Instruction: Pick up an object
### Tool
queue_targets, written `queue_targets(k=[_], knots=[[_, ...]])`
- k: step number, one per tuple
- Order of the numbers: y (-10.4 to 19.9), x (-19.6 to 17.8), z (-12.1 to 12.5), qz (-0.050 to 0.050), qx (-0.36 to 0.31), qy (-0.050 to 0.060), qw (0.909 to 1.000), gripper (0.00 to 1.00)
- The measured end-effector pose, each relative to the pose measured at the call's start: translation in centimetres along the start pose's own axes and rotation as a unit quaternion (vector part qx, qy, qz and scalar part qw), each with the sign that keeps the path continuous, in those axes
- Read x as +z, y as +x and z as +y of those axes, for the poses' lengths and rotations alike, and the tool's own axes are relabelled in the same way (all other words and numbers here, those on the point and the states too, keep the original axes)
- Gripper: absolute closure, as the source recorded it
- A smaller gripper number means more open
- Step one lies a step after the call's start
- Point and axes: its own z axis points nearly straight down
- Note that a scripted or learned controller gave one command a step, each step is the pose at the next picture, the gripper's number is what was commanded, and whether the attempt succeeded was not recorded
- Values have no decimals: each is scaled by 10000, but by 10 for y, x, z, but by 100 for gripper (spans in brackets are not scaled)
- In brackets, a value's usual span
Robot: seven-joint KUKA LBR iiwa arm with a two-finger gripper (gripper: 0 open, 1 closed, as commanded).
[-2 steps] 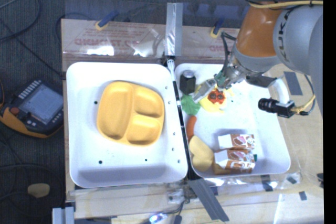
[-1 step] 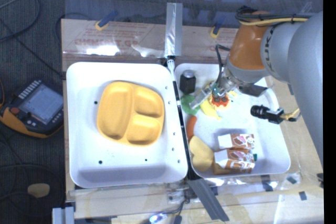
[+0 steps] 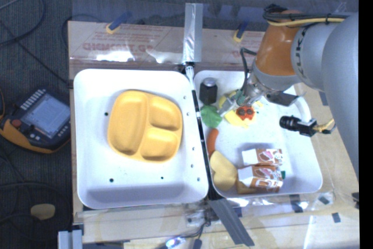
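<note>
In the right-hand shallow white bin (image 3: 309,175), near its upper edge, the two-finger gripper (image 3: 247,103) is lowered over a cluster of small objects; whether it is open or closed cannot be told, since the wrist hides it from above. Directly beneath it lie a flat yellow toy piece with red-orange spots (image 3: 240,116) and a small green-and-yellow item (image 3: 226,103), either of which is judged to be the intended pick. A dark cylindrical can (image 3: 208,91) stands just beside them, and a green leafy toy (image 3: 211,118), an orange carrot-shaped toy (image 3: 213,138), a pale yellow rounded toy (image 3: 222,167) and two small printed cartons (image 3: 262,169) are crowded along the bin's left and lower sides. The left-hand white bin (image 3: 93,183) holds a yellow divided plastic tray (image 3: 144,125), well apart from the arm.
</note>
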Motion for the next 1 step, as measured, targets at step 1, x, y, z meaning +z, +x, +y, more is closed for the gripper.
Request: queue_targets(k=[1], knots=[[47,-75,-7,34,856,63,9963,100]])
